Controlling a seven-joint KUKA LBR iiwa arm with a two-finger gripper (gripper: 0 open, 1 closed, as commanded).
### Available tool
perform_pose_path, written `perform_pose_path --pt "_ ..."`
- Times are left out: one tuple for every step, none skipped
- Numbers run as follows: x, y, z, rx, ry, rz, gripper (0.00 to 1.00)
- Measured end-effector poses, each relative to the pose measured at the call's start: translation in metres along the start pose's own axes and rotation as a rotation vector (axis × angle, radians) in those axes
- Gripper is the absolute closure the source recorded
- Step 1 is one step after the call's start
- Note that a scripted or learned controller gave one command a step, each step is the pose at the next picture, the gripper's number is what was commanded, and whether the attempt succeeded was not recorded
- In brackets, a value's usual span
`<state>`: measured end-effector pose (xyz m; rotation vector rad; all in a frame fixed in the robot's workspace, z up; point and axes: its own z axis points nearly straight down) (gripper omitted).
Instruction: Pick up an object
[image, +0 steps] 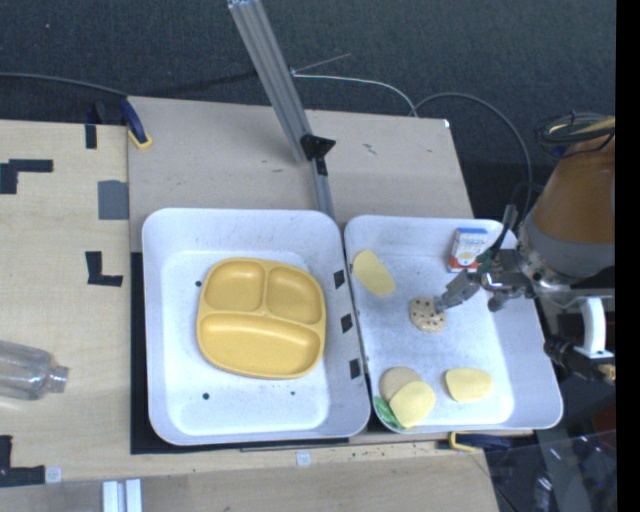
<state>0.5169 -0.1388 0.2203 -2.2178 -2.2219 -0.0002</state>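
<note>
Camera view: gripper hangs over the right bin, fingers spread, holding nothing, just right of the cookie near the bin's middle. The cookie is round, without a long axis. A box lies by the far edge.

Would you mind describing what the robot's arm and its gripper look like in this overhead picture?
The grey arm enters from the right as a bulky rounded body with a broad orange band across its upper part. Thin yellow cable loops sit above that band at the top. A white-and-dark bracket hangs off its lower side. The dark metallic two-finger gripper is slim, tapering to a grey narrow tip.
</note>
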Motion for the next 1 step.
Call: perform_pose_path --pt "0.0009 0.0003 -0.0097 0.001 0.002 -0.002 1.00"
